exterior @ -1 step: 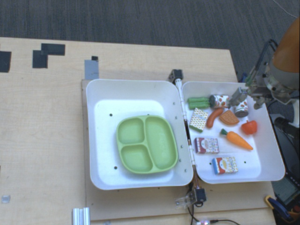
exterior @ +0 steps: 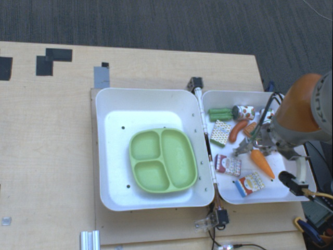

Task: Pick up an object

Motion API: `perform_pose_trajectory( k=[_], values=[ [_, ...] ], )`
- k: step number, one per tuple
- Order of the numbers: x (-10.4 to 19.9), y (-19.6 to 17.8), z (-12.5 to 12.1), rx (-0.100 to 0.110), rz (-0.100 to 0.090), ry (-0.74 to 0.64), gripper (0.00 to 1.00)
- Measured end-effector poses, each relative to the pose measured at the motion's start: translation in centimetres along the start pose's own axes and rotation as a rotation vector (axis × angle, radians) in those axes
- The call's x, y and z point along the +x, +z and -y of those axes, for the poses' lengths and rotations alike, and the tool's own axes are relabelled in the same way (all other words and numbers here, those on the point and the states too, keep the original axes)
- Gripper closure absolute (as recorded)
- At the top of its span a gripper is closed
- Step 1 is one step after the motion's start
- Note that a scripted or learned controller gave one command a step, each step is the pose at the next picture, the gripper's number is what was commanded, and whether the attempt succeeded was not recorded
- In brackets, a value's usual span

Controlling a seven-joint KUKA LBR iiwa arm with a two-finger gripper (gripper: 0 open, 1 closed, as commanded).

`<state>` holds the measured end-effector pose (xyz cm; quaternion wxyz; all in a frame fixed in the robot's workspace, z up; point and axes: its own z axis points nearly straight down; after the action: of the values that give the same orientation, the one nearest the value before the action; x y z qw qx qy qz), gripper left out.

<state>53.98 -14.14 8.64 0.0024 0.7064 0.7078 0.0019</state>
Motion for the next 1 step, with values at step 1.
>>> perform_pose_trajectory(
  k=[1],
  values=[
    [0.02, -1.17, -0.21, -0.006, 0.001, 0.0, 1.0]
  ],
)
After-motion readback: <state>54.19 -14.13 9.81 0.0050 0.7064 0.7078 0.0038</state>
